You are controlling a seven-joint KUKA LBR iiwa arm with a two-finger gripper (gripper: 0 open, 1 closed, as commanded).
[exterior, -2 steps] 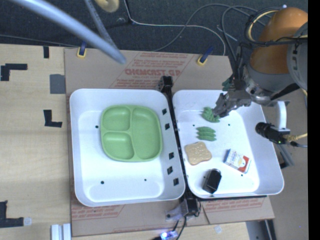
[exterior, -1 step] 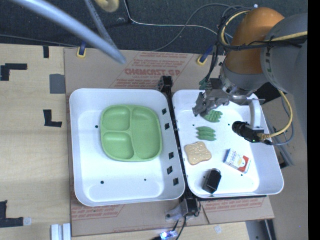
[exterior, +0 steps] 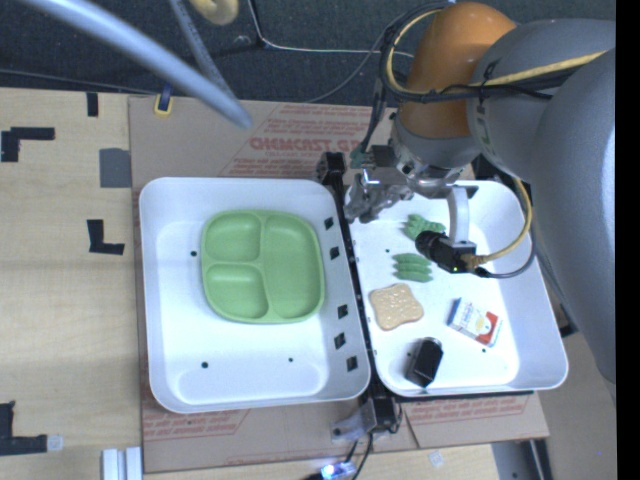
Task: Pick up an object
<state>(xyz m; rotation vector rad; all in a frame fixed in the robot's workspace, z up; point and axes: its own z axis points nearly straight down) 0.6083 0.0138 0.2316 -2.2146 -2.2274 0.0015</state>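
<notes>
The right bin [exterior: 540, 368] holds a slice of toast [exterior: 396, 306], green pea pods [exterior: 413, 266], another green vegetable piece [exterior: 421, 228], a small red and white box [exterior: 472, 321] and a black object [exterior: 425, 360]. My gripper [exterior: 372, 196] hangs low over the far left corner of the right bin, close to the divider between the bins. It is above and left of the pea pods and the toast. The wrist and cabling crowd around it.
The left bin [exterior: 170, 368] holds a green divided plate [exterior: 263, 265]. The arm's orange band [exterior: 450, 63] and grey body cover the far right of the scene. A grey pole [exterior: 130, 43] crosses the top left.
</notes>
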